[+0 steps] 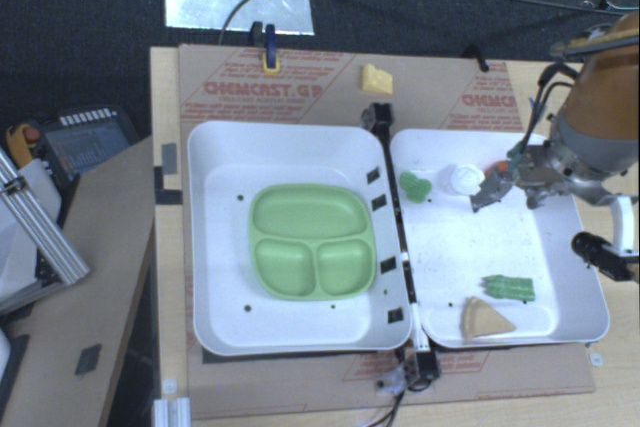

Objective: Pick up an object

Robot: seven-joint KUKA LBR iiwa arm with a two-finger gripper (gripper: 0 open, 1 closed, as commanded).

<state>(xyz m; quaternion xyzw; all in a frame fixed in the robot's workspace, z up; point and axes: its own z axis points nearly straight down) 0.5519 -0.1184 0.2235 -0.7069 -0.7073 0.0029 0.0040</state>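
We are looking down on a bench (330,80) covered with printed cardboard, dark carpet lying beyond it, and two shallow white bins sitting side by side on it; we are taking the right bin (575,315) as our landmark. Nearest us, against that bin's front wall, a tan wedge (485,319) is lying flat, and just behind it a small green ridged piece (510,288) is resting. Further back, toward the bin's rear left, a green blob-shaped toy (415,185) is sitting beside a small white round thing (465,179), with a bit of orange-red (498,168) just to its right. The gripper (510,193) is hanging over the bin's rear half, close to that white piece, and its fingers are standing apart with nothing between them. To the left of our landmark, the other bin (215,150) is carrying a green divided plate (312,241). Beyond the right bin's back wall, a yellow block (377,79) is lying on the cardboard. We are judging the white round piece the likeliest target: it is probably light, hard and smooth, so it may be slipping sideways unless we are closing squarely across its widest part.
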